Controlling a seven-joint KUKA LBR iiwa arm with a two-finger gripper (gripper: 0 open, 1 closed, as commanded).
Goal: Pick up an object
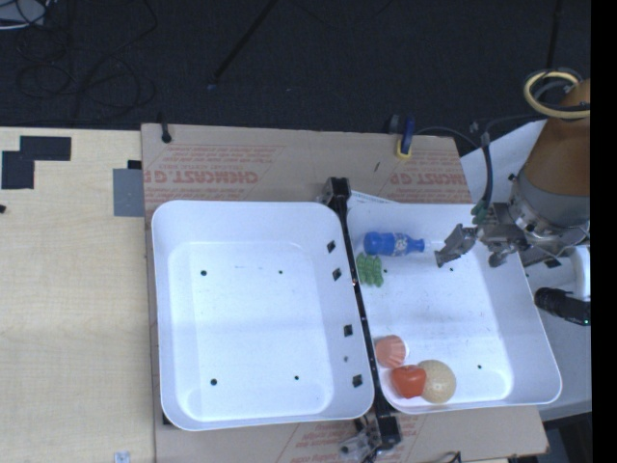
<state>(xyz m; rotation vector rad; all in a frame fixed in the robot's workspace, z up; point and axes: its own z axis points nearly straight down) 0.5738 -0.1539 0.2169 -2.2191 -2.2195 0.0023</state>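
Observation:
The right bin (521, 355) holds several small objects. A blue bottle (392, 244) lies on its side near the bin's far left corner, with a green knobbly toy (370, 269) just in front of it. At the near left corner sit a pale orange ball (389, 351), a red piece (409, 381) and a beige ball (438, 381), all close together. My gripper (474, 253) hangs over the far right part of this bin, to the right of the blue bottle and apart from it. Its fingers are spread open with nothing between them.
The left bin (174, 258) stands beside the right one, with a black divider strip (352, 297) between them. Both rest on a cardboard sheet (251, 162). The grey and orange arm (559, 172) fills the right side, with cables around it.

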